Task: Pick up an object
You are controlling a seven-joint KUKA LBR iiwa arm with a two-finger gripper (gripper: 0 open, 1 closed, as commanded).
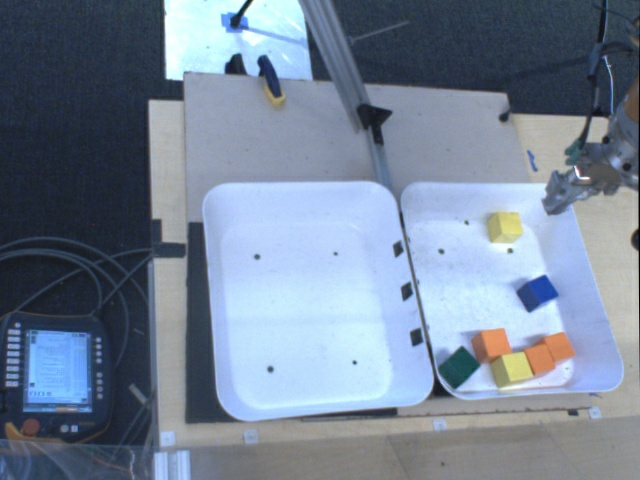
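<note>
The right white bin [598, 313] holds several small cubes. A yellow cube [504, 227] lies near its far side and a blue cube [537, 292] sits in its middle right. Along the near edge cluster a green cube [459, 366], an orange cube [490, 344], a second yellow cube [511, 369] and two more orange cubes [540, 358] [559, 346]. My gripper [562, 194] hangs over the bin's far right corner, up and to the right of the first yellow cube, apart from every cube. I see nothing in it.
The left white bin [215, 268] stands beside the right one. A slanted metal pole [335, 48] crosses the back board. A yellow-handled clamp [271, 81] lies at the board's far edge. A teach pendant [50, 373] with cables rests off the bench's left.
</note>
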